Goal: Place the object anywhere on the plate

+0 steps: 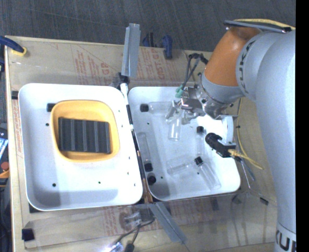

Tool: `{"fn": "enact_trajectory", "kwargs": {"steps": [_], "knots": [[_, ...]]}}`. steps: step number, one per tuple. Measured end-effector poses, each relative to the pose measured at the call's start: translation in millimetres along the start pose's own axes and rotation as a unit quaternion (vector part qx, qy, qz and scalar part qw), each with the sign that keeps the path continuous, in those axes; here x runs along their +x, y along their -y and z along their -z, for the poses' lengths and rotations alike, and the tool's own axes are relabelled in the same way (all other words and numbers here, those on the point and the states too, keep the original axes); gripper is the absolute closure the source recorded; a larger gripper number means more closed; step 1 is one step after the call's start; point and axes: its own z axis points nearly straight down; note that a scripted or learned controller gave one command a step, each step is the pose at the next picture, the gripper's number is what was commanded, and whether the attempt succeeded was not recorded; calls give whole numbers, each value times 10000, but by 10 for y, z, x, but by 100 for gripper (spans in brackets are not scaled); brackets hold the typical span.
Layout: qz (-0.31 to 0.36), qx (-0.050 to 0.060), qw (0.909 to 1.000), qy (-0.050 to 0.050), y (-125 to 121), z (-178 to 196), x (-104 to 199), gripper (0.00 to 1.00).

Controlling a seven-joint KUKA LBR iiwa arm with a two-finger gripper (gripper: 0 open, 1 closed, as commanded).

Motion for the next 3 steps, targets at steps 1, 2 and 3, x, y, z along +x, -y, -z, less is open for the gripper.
{"fn": "enact_trajectory", "kwargs": {"steps": [1, 2, 3], "knots": [[-95, -4, 10000, 10, -318, -105, 619, 100], [758, -17, 9971, 13, -398, -79, 1387, 100], [2167, 9, 9762, 15, -201, -108, 1592, 100]]}}
